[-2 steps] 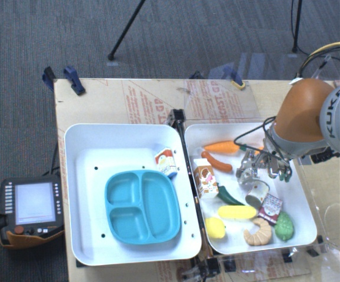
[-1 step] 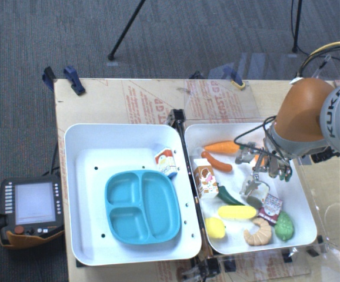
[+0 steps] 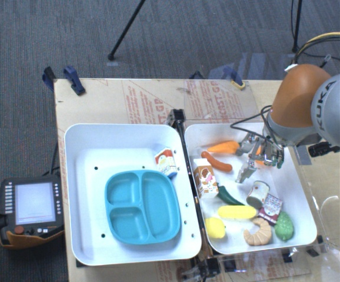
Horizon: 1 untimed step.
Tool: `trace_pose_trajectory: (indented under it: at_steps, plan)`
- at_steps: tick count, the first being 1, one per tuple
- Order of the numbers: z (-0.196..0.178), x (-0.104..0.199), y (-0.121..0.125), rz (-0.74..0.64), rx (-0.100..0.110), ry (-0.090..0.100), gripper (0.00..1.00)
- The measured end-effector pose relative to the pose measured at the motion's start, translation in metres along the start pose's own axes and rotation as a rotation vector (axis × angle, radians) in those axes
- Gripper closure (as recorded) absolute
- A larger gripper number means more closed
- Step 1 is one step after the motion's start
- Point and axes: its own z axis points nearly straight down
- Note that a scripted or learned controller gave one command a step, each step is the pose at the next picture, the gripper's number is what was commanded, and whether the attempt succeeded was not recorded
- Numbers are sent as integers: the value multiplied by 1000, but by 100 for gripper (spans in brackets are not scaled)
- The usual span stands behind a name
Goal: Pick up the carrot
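The arm is reaching in from the right and hanging its gripper low over the right bin, just right of the carrot. The carrot is lying near the bin's far edge, its tip pointing toward the gripper, apart from the fingers as far as I can make out. The fingers are standing spread with nothing between them, so I'd judge this is the approach, the grasp not yet made.

That bin is crowded, which is likely why the gripper is coming in from the open side. A sausage is lying just beside the carrot (close enough to get nudged), and nearer the front are sitting a small carton, a can, a corn cob, a lemon, a croissant and a green lump.

The left bin is holding a blue divided plate and another small carton at its far right corner.
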Motion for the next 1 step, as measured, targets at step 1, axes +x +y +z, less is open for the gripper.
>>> trace_pose_trajectory:
  at_steps: [1]
  plan:
    - [-12, -4, 3, -4, -5, -19, 100]
